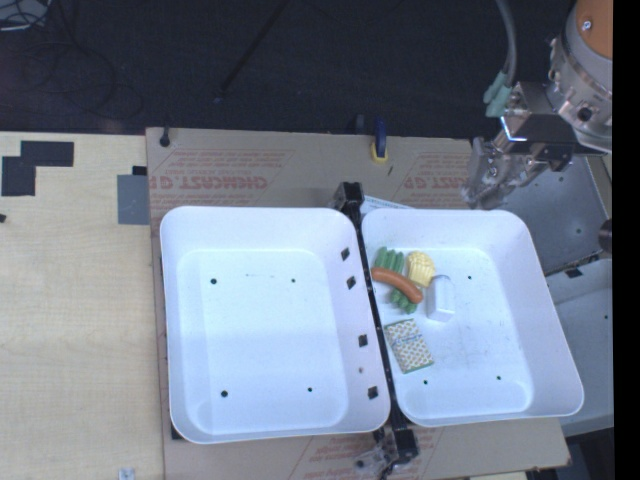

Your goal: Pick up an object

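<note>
In the right bin (520, 368) we see a small cluster of toy foods against its left wall. An orange sausage-like piece (397, 285) lies with its long axis running diagonally, from upper left to lower right. Beneath and behind it sit green pods (390, 262), angled the same way, and a yellow corn piece (421, 266) touches them on the right. Just beside the corn we see a pale, whitish object (439, 298), hard to make out against the bin. Below the cluster lies a flat patterned square (409, 345), tilted slightly. The left bin (200, 268) adjoins. The gripper (492, 180) hangs above the desk (300, 173) beyond the right bin's far rim, holding nothing; we cannot tell how far open it is.
</note>
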`<state>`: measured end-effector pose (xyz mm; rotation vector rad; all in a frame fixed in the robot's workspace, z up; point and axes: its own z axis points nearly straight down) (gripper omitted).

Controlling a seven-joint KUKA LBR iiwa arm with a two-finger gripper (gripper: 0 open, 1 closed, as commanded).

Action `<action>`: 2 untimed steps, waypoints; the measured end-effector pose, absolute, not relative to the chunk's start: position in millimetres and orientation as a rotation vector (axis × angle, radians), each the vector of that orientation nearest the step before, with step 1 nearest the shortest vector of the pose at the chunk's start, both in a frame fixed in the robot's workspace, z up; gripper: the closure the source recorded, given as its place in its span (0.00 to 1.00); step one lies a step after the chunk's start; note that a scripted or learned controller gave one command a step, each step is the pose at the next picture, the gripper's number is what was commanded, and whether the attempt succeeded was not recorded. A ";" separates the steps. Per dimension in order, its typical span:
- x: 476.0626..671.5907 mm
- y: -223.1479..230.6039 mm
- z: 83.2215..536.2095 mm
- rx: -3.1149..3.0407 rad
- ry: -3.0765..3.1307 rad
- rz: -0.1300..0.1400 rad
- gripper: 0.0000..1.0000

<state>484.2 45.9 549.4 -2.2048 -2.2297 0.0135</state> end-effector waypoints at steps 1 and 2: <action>484.7 46.4 558.5 -2.198 -2.233 0.018 1.00; 485.2 47.0 567.8 -2.190 -2.237 0.022 1.00</action>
